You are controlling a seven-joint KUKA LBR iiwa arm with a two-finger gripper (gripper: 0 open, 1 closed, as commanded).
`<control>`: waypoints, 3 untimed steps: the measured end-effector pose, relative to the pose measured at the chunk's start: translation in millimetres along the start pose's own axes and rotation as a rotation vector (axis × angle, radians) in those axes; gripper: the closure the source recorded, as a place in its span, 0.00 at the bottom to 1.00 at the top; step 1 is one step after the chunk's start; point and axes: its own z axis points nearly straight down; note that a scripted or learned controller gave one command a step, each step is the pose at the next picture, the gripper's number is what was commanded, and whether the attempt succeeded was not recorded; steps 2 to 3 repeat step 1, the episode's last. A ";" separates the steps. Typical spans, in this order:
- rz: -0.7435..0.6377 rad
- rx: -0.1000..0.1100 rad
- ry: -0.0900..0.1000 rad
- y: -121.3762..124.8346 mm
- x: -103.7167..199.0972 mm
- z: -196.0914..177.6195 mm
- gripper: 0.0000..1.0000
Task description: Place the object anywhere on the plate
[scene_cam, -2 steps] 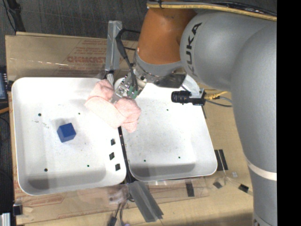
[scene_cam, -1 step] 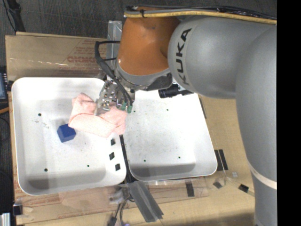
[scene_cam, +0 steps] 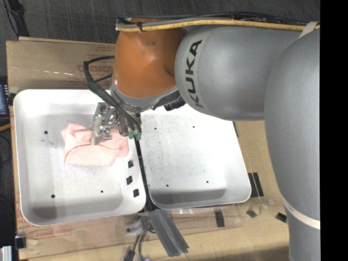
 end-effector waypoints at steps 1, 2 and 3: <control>0.001 0.000 -0.001 -0.3 -0.2 -0.5 0.00; 0.001 0.000 -0.001 -0.3 -0.2 -0.5 0.00; 0.001 0.000 -0.001 -0.3 -0.2 -0.5 0.00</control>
